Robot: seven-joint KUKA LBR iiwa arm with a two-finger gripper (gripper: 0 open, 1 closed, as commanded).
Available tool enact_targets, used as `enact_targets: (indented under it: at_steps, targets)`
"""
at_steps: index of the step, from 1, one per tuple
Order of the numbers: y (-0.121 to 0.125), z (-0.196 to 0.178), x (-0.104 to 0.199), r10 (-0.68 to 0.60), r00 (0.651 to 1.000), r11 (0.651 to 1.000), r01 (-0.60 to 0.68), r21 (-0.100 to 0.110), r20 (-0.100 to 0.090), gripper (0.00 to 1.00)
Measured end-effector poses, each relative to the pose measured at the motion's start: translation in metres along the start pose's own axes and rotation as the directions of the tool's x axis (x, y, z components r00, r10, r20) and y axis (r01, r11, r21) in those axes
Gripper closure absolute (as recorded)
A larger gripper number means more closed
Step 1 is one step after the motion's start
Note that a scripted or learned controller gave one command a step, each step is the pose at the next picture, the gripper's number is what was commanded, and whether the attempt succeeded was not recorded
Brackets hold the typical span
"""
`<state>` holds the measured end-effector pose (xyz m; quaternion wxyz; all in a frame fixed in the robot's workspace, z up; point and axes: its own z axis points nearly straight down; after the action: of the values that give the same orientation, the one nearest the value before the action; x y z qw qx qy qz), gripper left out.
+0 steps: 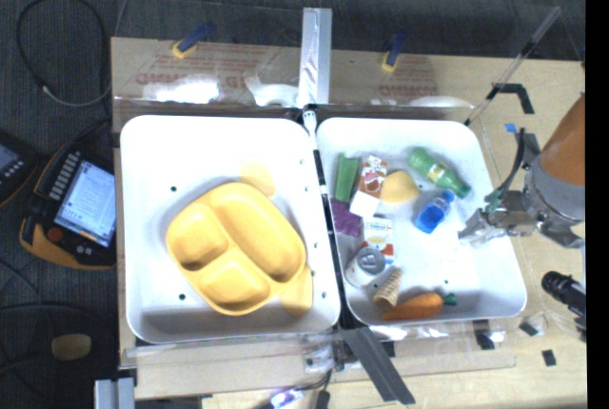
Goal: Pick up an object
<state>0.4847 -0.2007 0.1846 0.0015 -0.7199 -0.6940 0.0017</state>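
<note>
**Claw hanging at rt bin's edge, nothing picked yet**

Near edge of rt bin (pixel 495 307): carrot (pixel 416 305) lying flat, a ribbed cone-shaped piece (pixel 385 284) touching its left end, small round tin (pixel 369 259) just behind. Mid bin: white carton (pixel 366 204) w/ purple item (pixel 346 222) beside it, blue bottle (pixel 433 211) lying apart toward the rt. Far end: green bottle (pixel 437 169), yellow lemon-like piece (pixel 400 187), green packet (pixel 346 176). Left bin (pixel 143 207) is holding a big yellow divided tray (pixel 236 247).

Claw (pixel 481 228) is hovering over rt bin's rt side, near the blue bottle, not touching it. Can't tell if it's wide or narrow; no obj visible in it.

Judgement: blue bottle is looking like the best target, being nearest w/ free space around. Do it well by centring over the body, spanning the narrow width, and descending straight so it isn't rolling away.
</note>
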Motion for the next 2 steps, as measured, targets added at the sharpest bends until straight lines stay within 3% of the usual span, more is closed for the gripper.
enact_targets:
  at_steps: [1,2]
  targets:
    - [0.0084,0.0358,0.0211,-0.047,0.999,0.999,0.047,0.002,-0.001,1.00]
    - [0.0085,0.0358,0.0211,-0.047,0.999,0.999,0.047,0.002,-0.001,0.00]
